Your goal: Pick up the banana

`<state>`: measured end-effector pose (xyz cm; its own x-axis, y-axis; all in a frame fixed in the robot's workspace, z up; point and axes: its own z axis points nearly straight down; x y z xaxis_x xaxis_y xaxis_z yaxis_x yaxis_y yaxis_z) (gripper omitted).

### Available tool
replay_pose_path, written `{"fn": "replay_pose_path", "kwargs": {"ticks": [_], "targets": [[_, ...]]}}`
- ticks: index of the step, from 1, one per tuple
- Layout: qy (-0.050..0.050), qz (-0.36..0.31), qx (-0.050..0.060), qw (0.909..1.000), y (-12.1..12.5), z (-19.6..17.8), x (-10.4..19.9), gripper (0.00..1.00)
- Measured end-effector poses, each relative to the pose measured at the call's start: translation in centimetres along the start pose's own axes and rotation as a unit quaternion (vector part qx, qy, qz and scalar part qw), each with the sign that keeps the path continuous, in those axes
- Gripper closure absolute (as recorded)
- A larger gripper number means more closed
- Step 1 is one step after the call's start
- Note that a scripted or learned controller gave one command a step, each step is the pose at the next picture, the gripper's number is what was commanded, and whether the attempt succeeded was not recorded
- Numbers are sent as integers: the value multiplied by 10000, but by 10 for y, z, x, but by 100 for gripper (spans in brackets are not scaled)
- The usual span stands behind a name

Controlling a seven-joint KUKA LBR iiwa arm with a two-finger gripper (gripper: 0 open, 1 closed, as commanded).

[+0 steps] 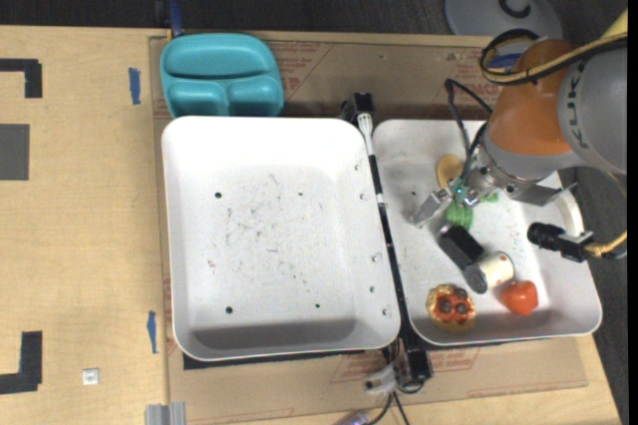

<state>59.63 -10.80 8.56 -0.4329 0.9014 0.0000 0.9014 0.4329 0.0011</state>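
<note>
One camera view: the pale yellow curved banana (451, 168) lies in the right white bin (573, 318), largely hidden under the grey two-finger gripper (446, 206), whose spread fingers hold nothing. Likely light, smooth plastic; grip across its middle.

text: none readable | faint red print on cardboard bench (419, 54): too blurred to make out
</note>
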Motion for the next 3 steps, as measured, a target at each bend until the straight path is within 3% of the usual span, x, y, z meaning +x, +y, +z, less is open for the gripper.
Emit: {"fn": "replay_pose_path", "kwargs": {"ticks": [1, 2, 3], "targets": [[4, -439, 1, 9990, -64, -100, 80, 0], [8, -1287, 7, 9917, -47, -99, 128, 0], [8, -3329, 5, 9429, -34, -99, 198, 0]]}}
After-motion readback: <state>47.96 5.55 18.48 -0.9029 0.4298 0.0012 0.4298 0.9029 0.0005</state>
